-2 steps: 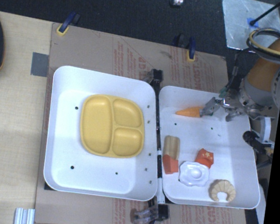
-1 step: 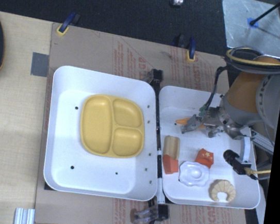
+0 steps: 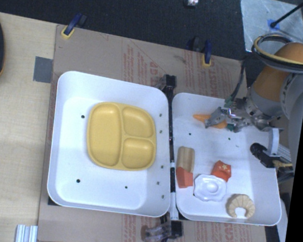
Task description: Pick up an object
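Pale wooden desk [image 3: 7,141] under a brown cardboard sheet [image 3: 121,57], clipped at the far edge by blue-and-yellow clamps, presumably to stop sliding. On the cardboard, two white bins side by side, joined along their inner edges by black clips, likely to keep them from drifting apart. Left bin [image 3: 63,183]: holds a yellow divided plate [image 3: 121,136] lying flat near its centre, clear of all four walls. Right bin [image 3: 195,208]: scattered with small toy foods, spread apart enough to allow single grasps. Grey arm [image 3: 276,80] reaching over the right bin's far right corner, orange band above the wrist. Tool [image 3: 226,118] low near the bin's far edge, just beside an orange carrot-like piece [image 3: 201,118], seemingly the pick target; whether touching, impossible to say, and state of the tool cannot be told. Along the near edge: a croissant [image 3: 240,206] at the near right corner, a white fried egg [image 3: 210,188] beside it, a red fries carton [image 3: 221,170] just beyond. Near the inner wall, a tan bread stick [image 3: 185,158] touching a red block [image 3: 184,178]. Nothing visibly lifted.
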Controlling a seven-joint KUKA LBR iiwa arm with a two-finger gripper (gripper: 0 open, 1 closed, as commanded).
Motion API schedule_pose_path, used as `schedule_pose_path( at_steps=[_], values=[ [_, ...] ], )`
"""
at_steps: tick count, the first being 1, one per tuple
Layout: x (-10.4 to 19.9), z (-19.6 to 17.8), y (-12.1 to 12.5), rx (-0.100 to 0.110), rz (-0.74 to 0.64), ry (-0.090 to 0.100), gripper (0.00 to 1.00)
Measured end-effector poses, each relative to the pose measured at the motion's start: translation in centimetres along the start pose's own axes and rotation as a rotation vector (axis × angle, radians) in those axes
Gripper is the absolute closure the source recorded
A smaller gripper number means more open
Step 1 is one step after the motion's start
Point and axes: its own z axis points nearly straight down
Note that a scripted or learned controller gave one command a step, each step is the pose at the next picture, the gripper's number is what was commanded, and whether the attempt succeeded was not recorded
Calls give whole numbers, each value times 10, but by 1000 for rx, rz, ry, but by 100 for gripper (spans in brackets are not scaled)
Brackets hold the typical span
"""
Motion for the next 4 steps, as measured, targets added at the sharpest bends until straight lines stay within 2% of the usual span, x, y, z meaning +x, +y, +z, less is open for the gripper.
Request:
schedule_pose_path(
  at_steps=[1, 2, 3, 4],
  values=[
    [-46, 0, -2, -2, 7, -1, 0],
    [3, 1, -1, 2, 0, 2, 0],
    [36, 1, -63, 7, 4, 4, 0],
    [-9, 0, -17, -5, 6, -2, 0]
  ],
)
